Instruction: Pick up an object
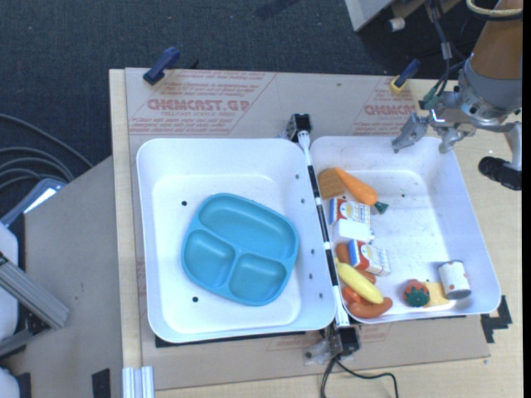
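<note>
Claw (426, 134) spread apart, nothing gripped — held over the right bin's (474, 222) far edge.
Carrot (357, 186) lies nearer the bin's middle — long axis slanted.

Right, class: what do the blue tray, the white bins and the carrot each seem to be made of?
Blue tray: likely moulded plastic, smooth, one even colour, rounded compartments.
White bins: seemingly thin formed plastic, slightly glossy, soft rounded rims.
Carrot: probably toy plastic, a uniform bright orange; too small to be sure.
</note>
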Controlling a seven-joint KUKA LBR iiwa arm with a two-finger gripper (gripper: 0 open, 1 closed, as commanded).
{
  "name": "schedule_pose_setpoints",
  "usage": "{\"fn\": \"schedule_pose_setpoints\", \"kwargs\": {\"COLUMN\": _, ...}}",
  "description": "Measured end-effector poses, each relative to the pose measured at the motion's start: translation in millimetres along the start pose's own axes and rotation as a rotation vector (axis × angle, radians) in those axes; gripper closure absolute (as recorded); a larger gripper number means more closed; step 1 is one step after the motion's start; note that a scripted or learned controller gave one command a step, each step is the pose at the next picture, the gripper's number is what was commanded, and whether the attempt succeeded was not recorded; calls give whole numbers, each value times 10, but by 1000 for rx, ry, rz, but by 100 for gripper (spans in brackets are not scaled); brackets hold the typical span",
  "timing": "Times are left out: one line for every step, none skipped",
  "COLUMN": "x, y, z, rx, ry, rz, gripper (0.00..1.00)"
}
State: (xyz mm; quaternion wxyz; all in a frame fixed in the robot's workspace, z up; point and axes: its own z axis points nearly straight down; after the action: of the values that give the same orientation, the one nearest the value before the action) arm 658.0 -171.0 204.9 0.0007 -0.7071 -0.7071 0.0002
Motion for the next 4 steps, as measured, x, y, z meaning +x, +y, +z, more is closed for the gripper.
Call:
{"fn": "schedule_pose_setpoints", "kwargs": {"x": -1, "y": -487, "z": 1194, "rx": 0, "ry": 0, "rz": 1, "gripper": 0}}
{"fn": "schedule_pose_setpoints", "kwargs": {"x": 341, "y": -747, "z": 1205, "rx": -1, "ry": 0, "rz": 0, "gripper": 0}}
{"fn": "schedule_pose_setpoints", "kwargs": {"x": 340, "y": -744, "z": 1107, "rx": -2, "ry": -1, "rz": 1, "gripper": 100}}
{"fn": "schedule_pose_setpoints", "kwargs": {"x": 340, "y": -745, "z": 1108, "rx": -1, "ry": -1, "rz": 1, "gripper": 0}}
